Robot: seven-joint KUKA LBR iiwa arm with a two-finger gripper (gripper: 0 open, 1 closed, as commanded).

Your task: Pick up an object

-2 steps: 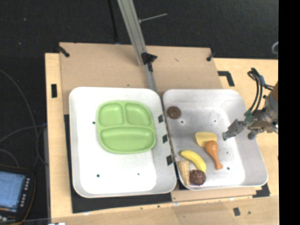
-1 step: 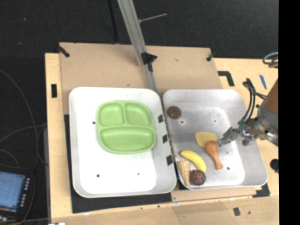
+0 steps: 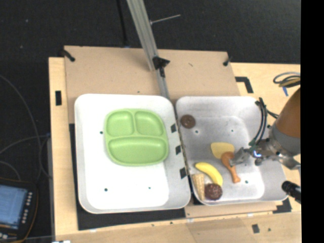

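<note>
Near front edge of bench (image 3: pixel 126 227), camera view: left bin (image 3: pixel 126 191) and right bin (image 3: pixel 253 186) sit side by side, touching along their inner walls.

Right bin holds the clutter. At its front-left corner a dark reddish round object (image 3: pixel 213 191), looks like a berry or small ball, hard to tell; touching it on the left a tan ribbed piece (image 3: pixel 198 185), partly tucked against the bin wall, identity unclear. Banana (image 3: pixel 209 172) lies diagonally just behind these. Orange-brown drumstick-like toy (image 3: pixel 231 167) lies beside the banana, toward bin centre, its upper end under the gripper tip. Pale yellow wedge (image 3: pixel 221 149) sits just behind the drumstick toy, touching or nearly so. Brown disc (image 3: pixel 188 121) sits alone at the bin's back-left corner.

Gripper (image 3: pixel 242 157) reaches in from right edge of right bin, low over the floor, tip at the drumstick toy's upper end. Fingers too small and blurred; cannot tell how wide they stand or whether anything is between them. Arm (image 3: pixel 288 125) is cut off by the frame, orange band partly seen, cables running down beside it.

Left bin: green divided plate (image 3: pixel 136 137), three compartments, in the back half, near centre.

Behind the bins a grey metal pole (image 3: pixel 144 29) slants up off the back edge. Blue-screen device (image 3: pixel 15 206) at lower left, off the bench, cropped.
</note>
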